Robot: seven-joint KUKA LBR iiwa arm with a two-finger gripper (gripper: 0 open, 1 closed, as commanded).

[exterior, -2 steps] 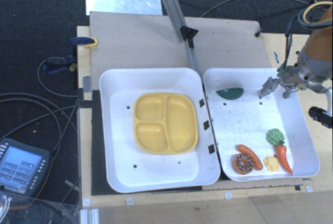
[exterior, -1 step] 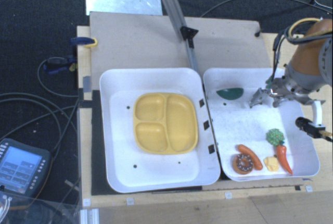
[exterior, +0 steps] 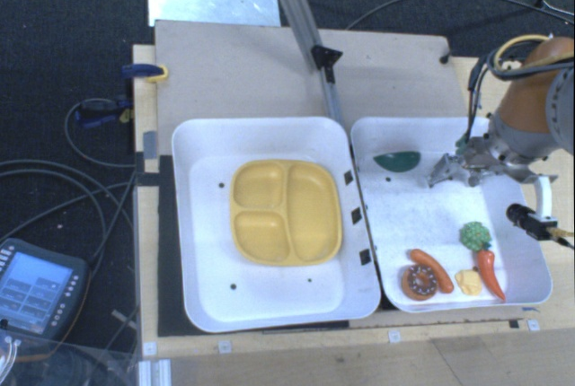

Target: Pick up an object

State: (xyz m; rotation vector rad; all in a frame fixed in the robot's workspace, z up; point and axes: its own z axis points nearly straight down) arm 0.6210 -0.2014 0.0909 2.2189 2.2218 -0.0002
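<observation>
My gripper (exterior: 452,180) hangs over the upper part of the right bin (exterior: 395,223), its fingers spread apart with nothing between them. A dark green bowl-shaped piece (exterior: 397,162) lies just to its left, apart from the fingers. Toy food lies along the bin's near side: a broccoli floret (exterior: 475,236), an orange carrot (exterior: 490,273), a sausage (exterior: 432,267), a chocolate donut (exterior: 419,284) and a small yellow piece (exterior: 468,283).
The left bin (exterior: 202,285) holds a yellow divided plate (exterior: 287,212). A grey slanted pole (exterior: 296,7) crosses the bench behind the bins. Bare white floor spans the middle of the right bin between the gripper and the food.
</observation>
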